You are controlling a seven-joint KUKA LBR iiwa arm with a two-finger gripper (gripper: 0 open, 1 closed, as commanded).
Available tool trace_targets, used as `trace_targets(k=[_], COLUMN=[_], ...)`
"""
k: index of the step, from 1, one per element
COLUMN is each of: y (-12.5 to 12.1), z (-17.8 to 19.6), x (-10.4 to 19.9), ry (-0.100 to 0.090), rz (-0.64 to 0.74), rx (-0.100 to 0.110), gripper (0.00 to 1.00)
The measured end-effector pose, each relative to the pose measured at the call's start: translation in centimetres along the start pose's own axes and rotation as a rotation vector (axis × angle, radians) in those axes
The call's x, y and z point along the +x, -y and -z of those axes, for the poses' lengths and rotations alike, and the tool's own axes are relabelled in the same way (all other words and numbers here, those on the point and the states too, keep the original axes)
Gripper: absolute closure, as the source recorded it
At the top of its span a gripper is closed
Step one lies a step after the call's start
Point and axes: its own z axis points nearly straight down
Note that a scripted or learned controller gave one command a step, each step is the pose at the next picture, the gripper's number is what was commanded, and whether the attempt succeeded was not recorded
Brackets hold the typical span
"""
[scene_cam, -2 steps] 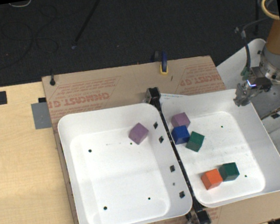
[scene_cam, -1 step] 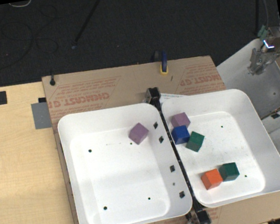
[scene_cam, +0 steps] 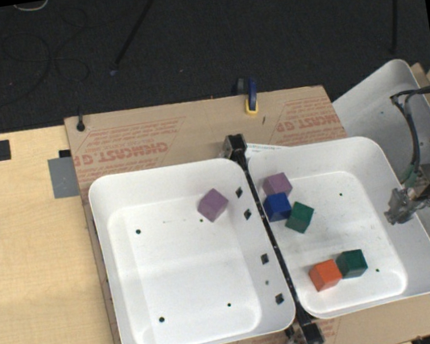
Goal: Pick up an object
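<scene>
A purple cube lies alone in the left bin. The right bin holds a second purple cube touching a blue cube, with a dark green cube just beside them. Near its front sit an orange cube and another green cube, side by side. My gripper hovers over the right bin's right rim, well away from every cube, with nothing visible in it.
A black divider strip runs between the two bins. Both bins rest on a cardboard sheet with a blue and yellow clamp at its back edge. Cables hang by the arm at right.
</scene>
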Motion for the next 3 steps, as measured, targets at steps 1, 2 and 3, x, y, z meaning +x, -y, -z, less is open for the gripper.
trace_targets(k=[1, 2, 3], y=[-10.7, -17.1, -13.4], z=[8.6, 13.5, 24.2], x=[2.1, -0.9, 0.1], ry=[0.009, 0.011, 0.009], rz=[0.009, 0.008, 0.007], rx=[-0.023, -0.023, -0.024], gripper=[1.00, 1.00, 1.00])
